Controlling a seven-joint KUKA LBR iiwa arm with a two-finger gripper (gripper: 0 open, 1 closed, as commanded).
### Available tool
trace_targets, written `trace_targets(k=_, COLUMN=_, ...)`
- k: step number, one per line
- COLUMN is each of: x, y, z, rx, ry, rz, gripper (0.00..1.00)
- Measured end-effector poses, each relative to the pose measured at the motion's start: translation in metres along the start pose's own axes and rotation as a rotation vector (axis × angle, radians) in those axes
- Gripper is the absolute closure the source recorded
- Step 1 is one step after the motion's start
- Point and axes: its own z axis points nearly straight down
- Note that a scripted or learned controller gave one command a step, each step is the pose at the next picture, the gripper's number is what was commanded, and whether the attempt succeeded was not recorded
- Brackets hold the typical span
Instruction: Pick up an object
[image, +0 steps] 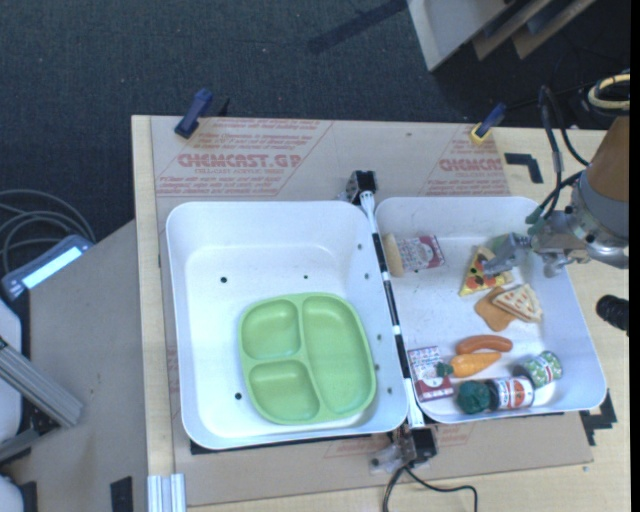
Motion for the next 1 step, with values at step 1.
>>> trace_targets(k=1, x=0.0311, y=0.0656, z=0.1258, rx=-0.002, ry=0.000, rz=-0.001, gripper=0.00)
